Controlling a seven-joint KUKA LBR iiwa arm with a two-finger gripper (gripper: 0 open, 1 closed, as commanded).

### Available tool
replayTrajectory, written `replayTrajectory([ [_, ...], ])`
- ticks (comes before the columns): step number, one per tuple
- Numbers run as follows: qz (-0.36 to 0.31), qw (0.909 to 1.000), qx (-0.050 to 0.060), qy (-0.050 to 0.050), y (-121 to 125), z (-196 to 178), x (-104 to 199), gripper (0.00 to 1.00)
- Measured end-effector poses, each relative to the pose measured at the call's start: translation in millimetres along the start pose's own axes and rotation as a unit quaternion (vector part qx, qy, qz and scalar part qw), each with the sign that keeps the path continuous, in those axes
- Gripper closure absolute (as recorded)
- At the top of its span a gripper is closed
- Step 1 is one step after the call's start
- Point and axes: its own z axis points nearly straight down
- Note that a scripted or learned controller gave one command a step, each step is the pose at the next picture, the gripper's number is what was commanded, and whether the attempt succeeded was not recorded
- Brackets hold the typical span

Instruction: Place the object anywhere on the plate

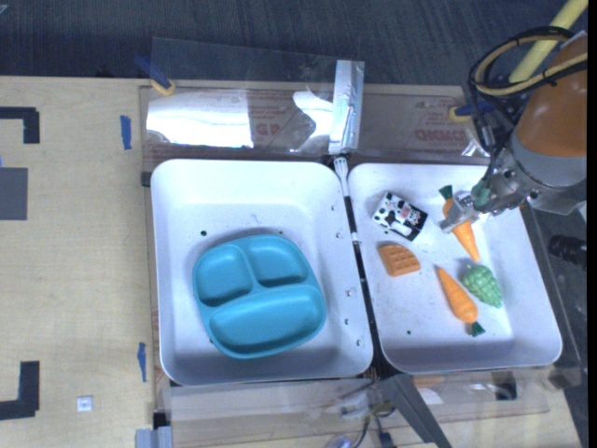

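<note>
- Camera view, the gripper (pixel 478 199): it sits low over the upper right part of the right-hand shallow white bin (pixel 522 339), its tips right at the leafy end of a small orange toy carrot with a green top (pixel 463 228). The arm hides the tips, so I cannot tell whether the claw is apart, together or clamped on the carrot.
- Camera view, the task's thing: judging by that position, the upper carrot is the object to move. It lies slanted, green top up by the gripper, pointed end down toward the bin's middle.
- Handling, as a judgement: it looks like light moulded plastic or rubber, stiff, smooth and tapered, so it could slip out toward the thin end. The thicker part just below the leaves looks the safest hold, taken across its width.
- Camera view, the neighbours: a second orange toy carrot (pixel 456 294), a bumpy green toy vegetable (pixel 484 284), an orange ridged wedge (pixel 400 259) and a small black-and-white patterned block (pixel 399 216) lie near.
- Camera view, the goal: the blue three-compartment plastic plate (pixel 258 294) rests in the left-hand white bin (pixel 182 194), well apart from the carrot.
</note>
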Motion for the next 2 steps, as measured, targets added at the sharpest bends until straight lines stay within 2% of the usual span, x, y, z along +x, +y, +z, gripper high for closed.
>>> replayTrajectory([
  [1, -0.023, 0.9997, 0.002, 0.002, 19.3, 17.4, 87.3, 1.00],
  [2, -0.029, 0.9996, 0.000, 0.001, 33.9, -1.6, 160.3, 1.00],
])
